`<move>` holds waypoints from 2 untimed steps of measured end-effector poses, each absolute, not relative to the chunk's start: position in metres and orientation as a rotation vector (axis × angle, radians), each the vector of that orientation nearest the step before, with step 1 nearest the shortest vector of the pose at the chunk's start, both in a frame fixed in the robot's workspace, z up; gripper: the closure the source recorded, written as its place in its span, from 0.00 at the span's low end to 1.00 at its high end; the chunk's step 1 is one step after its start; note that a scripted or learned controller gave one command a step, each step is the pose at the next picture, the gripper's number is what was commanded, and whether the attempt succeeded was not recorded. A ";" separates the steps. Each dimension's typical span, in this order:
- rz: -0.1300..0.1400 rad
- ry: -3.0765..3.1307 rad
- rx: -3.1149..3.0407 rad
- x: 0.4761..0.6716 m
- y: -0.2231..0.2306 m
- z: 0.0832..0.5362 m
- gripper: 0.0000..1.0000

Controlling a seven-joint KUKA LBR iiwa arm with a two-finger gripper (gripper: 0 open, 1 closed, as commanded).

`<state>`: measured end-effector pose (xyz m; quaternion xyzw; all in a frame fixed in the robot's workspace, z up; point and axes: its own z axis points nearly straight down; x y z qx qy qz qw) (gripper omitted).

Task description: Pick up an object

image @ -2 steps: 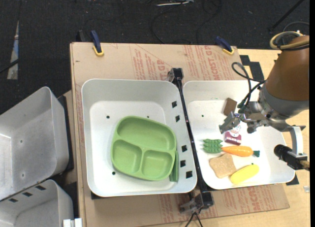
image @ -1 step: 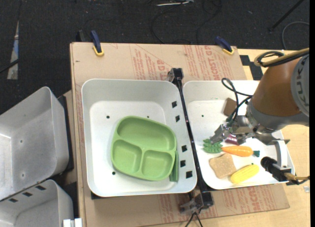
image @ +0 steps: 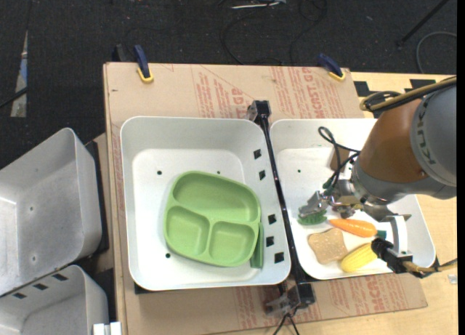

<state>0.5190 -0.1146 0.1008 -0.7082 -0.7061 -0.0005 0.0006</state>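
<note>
Claw [image: 317,208] low in right bin [image: 305,144], over green item [image: 312,217] — cannot tell its opening. Carrot [image: 352,227] looks light, stiff, slick — grip mid-length.

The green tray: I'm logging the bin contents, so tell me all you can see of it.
The green tray is a pale green plate, plastic by its look, with rounded corners and three hollows: one wide one at the far side, two smaller ones nearer the camera. It lies flat and slightly turned on the floor of the left bin, nothing in it.
</note>
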 end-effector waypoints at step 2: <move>-0.021 -2.225 -2.226 0.525 -0.112 0.109 1.00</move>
